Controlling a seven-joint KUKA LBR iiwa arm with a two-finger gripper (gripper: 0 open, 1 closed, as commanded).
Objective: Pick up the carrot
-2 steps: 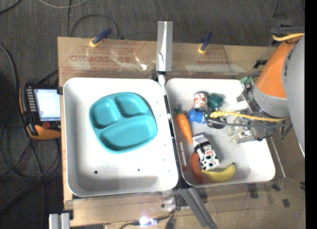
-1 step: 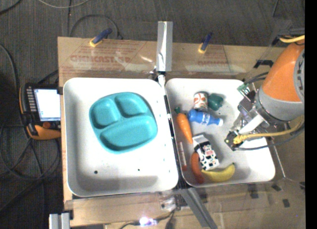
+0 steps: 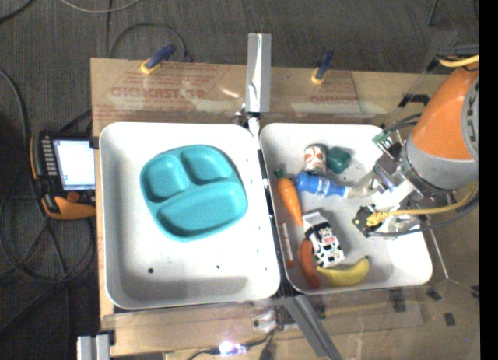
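1. Carrot [image 3: 290, 201] lies in the right bin [image 3: 408, 261] along its left wall, with a blue bottle [image 3: 319, 186] just beside it.
2. Gripper [image 3: 387, 195] hovers near that bin's right edge, well apart; I cannot tell whether it is spread or pressed together.
3. Risk: wall and bottle crowd the carrot, so I might catch either instead.

A thick, rounded arm [image 3: 436, 160], grey at the wrist (a broad orange band [image 3: 455, 113] above it), smooth-shelled.
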